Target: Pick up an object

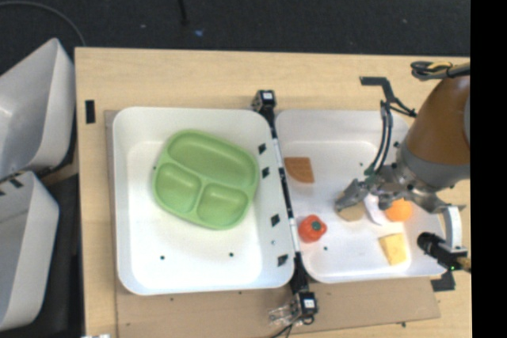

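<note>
The table [190, 75] carries two white bins; the left bin [131, 194], well to the left of the fingers, holds a green divided plate [204, 178]. The grey arm [436, 138] is lowered into the right bin [333, 138], and the fingers [356, 200] are seen above its floor, though whether they are spread or closed cannot be told. Just right of them lies an orange object [401, 210]; a yellow block [393, 248] sits below it, a brown square [299, 169] up-left, and a red tomato-like piece [312, 228] down-left.
</note>
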